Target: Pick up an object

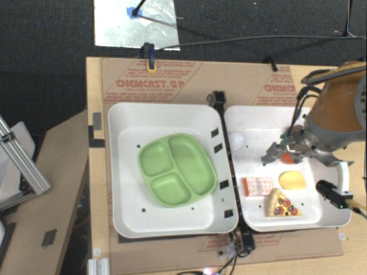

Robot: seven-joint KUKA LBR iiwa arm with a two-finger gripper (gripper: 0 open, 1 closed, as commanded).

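You are at the approach: the gripper [285, 152] hovers low in the right bin [252, 219], just above the yellow piece [293, 180]. Whether its jaws are wide or narrow, I cannot tell. Next, drop squarely onto one item.

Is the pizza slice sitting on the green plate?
No, the pizza slice lies in the right bin, while the green plate sits in the left bin.
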